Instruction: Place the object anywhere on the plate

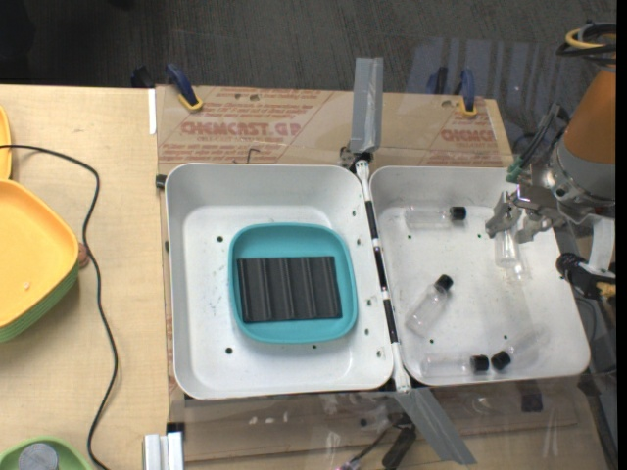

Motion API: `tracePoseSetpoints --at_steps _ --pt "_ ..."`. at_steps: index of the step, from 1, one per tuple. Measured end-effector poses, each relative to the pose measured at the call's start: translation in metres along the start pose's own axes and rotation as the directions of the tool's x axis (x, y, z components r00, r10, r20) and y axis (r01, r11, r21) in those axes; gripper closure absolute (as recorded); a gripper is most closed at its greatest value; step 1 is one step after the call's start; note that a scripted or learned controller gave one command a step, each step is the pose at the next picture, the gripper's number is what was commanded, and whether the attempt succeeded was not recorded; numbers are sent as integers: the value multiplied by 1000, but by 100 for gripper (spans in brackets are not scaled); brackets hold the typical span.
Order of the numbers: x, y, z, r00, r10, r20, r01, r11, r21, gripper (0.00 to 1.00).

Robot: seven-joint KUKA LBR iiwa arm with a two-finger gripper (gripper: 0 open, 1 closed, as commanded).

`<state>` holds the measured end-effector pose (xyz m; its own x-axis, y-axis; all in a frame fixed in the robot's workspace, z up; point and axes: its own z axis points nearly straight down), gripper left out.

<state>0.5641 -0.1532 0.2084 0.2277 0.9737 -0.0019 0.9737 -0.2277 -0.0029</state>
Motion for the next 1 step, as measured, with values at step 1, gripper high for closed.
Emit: tracePoseSetpoints --at_steps 1 --pt "0 0 0 1000 0 0 0 1000 0 0"
